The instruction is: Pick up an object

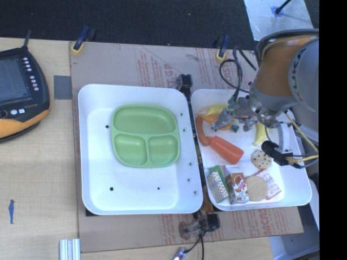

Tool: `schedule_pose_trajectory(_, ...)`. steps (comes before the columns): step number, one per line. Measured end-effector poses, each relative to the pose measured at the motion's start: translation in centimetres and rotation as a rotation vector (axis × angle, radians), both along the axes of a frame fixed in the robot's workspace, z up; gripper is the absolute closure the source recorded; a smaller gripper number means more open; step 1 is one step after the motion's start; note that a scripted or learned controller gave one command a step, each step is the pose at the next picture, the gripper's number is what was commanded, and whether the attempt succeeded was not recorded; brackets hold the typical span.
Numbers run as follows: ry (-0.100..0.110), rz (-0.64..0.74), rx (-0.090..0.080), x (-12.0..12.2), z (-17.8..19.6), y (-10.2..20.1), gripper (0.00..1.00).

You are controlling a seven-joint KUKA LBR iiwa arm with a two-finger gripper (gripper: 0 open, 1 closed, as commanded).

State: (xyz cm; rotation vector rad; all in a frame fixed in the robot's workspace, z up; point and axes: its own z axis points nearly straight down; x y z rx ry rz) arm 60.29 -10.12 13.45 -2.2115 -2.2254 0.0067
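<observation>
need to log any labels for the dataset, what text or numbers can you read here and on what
None can be read with confidence.
Red printed lettering in repeating rows on the brown cardboard sheet under the bins: too blurred to read.
Small printed food packets in the right white bin: print too small.
Screen and buttons of the orange-and-black handheld pendant: unreadable.

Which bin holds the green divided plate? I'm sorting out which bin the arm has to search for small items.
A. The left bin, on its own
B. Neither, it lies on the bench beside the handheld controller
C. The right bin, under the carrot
A: the green divided plate lies alone in the left bin, while the carrot and the other small items sit in the right bin, where the arm reaches.
</observation>
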Motion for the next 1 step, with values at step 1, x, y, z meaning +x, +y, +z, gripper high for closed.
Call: schedule_pose_trajectory(1,-0.015,-0.001,0.000,5.71,-3.37,-1.95,0.00)
